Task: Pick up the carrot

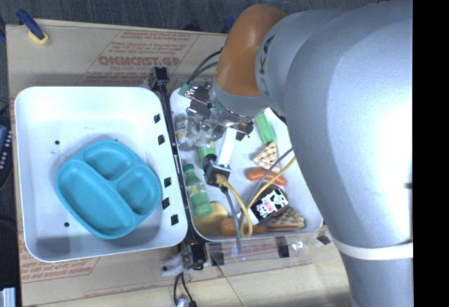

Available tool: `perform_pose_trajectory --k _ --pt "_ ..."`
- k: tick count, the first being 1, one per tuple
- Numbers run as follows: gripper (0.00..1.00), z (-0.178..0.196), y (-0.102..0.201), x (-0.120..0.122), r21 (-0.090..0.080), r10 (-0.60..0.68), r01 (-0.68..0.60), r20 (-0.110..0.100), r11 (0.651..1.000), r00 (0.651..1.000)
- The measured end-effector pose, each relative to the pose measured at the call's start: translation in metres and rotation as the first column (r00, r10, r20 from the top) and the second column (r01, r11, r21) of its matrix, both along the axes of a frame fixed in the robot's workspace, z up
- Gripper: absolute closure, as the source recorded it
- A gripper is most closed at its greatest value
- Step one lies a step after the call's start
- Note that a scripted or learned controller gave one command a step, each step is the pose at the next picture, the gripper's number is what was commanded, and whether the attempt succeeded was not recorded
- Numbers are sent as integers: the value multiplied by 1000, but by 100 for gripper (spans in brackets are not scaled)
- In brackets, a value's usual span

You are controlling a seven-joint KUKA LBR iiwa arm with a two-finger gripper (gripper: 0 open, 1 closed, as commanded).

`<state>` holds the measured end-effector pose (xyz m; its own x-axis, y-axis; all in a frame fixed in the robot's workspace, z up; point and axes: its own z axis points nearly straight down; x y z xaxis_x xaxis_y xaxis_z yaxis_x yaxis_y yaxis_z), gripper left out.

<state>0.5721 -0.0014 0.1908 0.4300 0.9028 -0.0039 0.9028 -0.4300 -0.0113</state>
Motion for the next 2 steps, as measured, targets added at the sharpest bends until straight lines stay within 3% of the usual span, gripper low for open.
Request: perform_pose_trajectory --k 1,2 --pt "100 112 -12 -21 -3 37 -37 11 999 999" --pt "100 96 -114 14 -3 215 -215 6 977 976"
